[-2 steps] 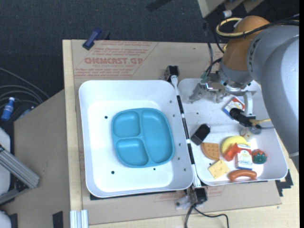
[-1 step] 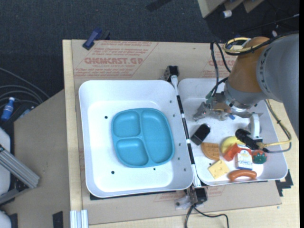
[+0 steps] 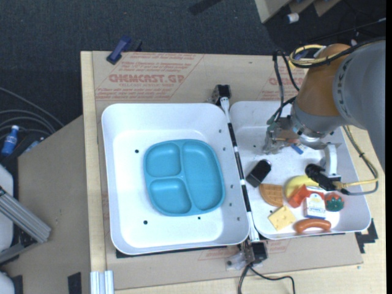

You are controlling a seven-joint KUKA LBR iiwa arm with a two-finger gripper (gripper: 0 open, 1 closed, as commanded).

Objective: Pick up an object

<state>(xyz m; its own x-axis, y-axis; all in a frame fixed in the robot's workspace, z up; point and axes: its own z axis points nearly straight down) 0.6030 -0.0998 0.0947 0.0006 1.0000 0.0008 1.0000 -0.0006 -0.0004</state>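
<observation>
The tool (image 3: 277, 141) is seen low in the right white shallow bin (image 3: 257, 118), toward its far edge; its state cannot be told. Small toy foods (image 3: 300, 204) are clustered at that bin's near edge, apart from it. A blue divided plastic plate (image 3: 183, 176) lies in the left bin (image 3: 122, 127).

My two bins (image 3: 122, 133) look like smooth white plastic with a soft shine. In the left one lies a blue divided plate (image 3: 183, 176), plastic too, smooth and a bit glossy. The bench top (image 3: 159, 75) under them looks like brown paper, flat and dull, with red print on it. At the lower right sit small toy foods (image 3: 309, 204) that look like shiny plastic. My arm (image 3: 343, 84) has a smooth grey and orange shell. The floor (image 3: 55, 17) at the upper left looks like rough dark carpet.
</observation>
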